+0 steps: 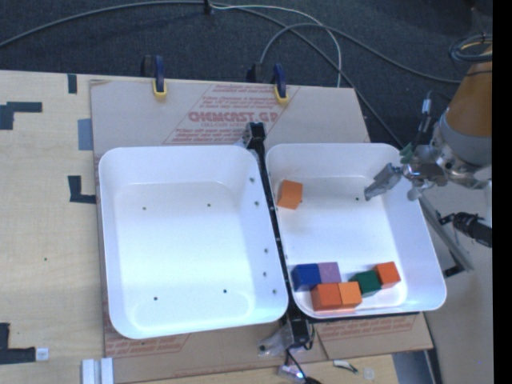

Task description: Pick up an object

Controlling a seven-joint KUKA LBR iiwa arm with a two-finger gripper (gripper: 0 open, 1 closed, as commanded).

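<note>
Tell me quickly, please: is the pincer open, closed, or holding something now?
Pincer: cannot be told whether open or closed; it sits over the right bin's upper right part, with no block seen in it.

Two white bins; seven blocks; two clamps.

I see two bins side by side on bench. Right bin: one block far-left corner, block cluster along near wall. Gripper over far-right corner.
</note>
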